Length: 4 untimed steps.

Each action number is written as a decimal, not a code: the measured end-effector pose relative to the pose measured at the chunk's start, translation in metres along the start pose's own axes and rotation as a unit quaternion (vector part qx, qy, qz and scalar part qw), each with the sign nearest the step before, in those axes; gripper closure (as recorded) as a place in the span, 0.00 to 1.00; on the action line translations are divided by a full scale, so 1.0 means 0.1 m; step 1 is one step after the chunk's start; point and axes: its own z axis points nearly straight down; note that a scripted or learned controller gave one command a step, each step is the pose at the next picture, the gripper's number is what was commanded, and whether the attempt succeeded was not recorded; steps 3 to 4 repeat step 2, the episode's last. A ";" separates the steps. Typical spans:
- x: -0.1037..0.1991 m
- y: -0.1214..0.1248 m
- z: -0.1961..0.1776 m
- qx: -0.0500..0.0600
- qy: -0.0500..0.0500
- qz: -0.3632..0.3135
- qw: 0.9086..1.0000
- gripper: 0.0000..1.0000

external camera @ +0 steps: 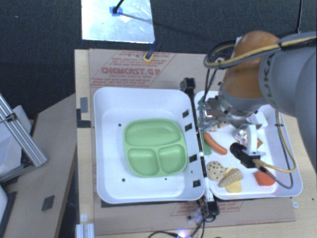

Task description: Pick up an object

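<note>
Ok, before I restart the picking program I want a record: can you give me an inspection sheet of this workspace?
surface: left bin and right bin, both white, side by side on a printed cardboard sheet.
job's things: in the right bin, an orange carrot-like piece, a cookie, a tan and yellow piece, a red-orange piece.
clutter: green divided plate in the left bin.
end effector: low over the right bin's far left part.
cables: yellow and black, running along the arm.
surroundings: shiny sheet beyond the bench; metal frame at left.
</note>
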 end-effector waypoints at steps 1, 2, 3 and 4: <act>0.10 -0.09 -0.03 0.000 0.000 -0.002 1.000 1.00; 0.08 0.03 0.00 -0.001 0.000 -0.003 1.000 1.00; 0.08 0.03 0.00 -0.001 0.000 -0.003 1.000 1.00; 0.08 0.03 0.00 -0.001 0.000 -0.003 1.000 1.00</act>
